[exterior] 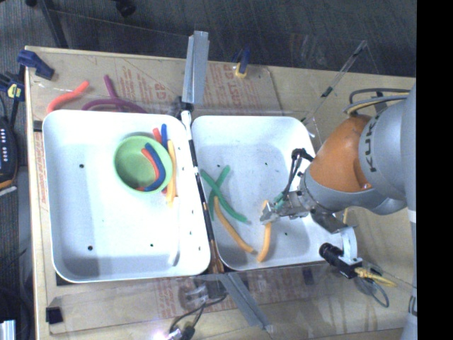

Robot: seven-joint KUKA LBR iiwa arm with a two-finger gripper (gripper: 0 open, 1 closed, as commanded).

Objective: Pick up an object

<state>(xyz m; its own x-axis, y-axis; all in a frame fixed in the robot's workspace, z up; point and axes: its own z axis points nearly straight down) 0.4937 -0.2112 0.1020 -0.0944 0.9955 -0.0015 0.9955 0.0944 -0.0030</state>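
The bench [127, 310] carries two white bins; I use the right bin [244, 129] as my landmark. The left bin [71, 211] sits touching its left wall, w/ a green bowl [134, 165] in its upper middle, well left of the landmark. The bowl holds short curved sticks, red, blue and yellow [170, 167], leaning at its right rim.

My arm comes in over the landmark's right wall, orange band [338, 163] above that wall, grey wrist below it. My gripper [283, 205] is down inside the landmark, right of its centre, near the floor. I can't tell whether it's released or clenched; too small & dark there.

Inside the landmark: two green sticks [216, 184] crossed left of centre, another green one below them, a long orange stick [233, 231] running toward the lower wall, and a curved orange stick [267, 241] just below-left of my gripper, its upper end right beside the tool. Whether they touch, unclear.

Beyond the landmark's upper-left corner, on the bench, lie loose red & purple tubes [106, 103].
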